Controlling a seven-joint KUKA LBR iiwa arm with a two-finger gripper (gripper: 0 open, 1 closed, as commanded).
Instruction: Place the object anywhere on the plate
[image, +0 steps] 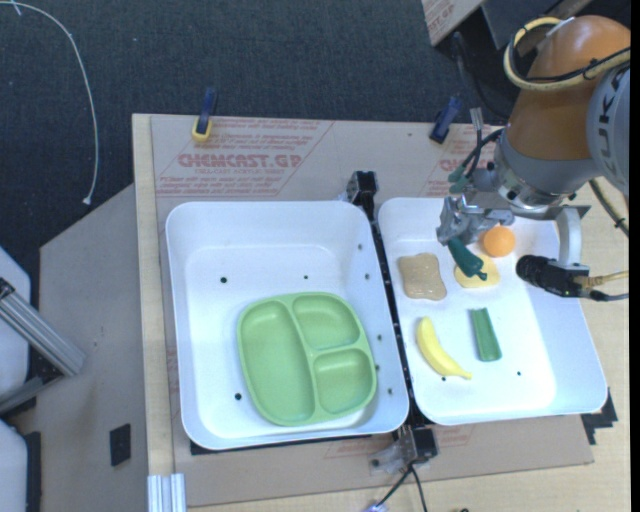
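Observation:
A green divided plate (303, 356) lies in the left white bin (190, 240), toward its front. In the right bin (560, 380) are a tan slice of toast (422, 277), a yellow banana (440, 350), a green bar (485, 334), an orange ball (498, 241) and a flat yellow piece (480, 277). My gripper (464, 252) hangs low over the back of the right bin. It is just left of the orange ball, and its teal tip overlaps the yellow piece. Nothing can be seen held in it.
The bins sit on a cardboard sheet (240, 160) clipped at the back by a yellow-blue clamp (204, 116) and a blue clamp (445, 120). A black clamp (362, 185) joins the bins at the back. The arm's orange band (575, 50) looms at the upper right.

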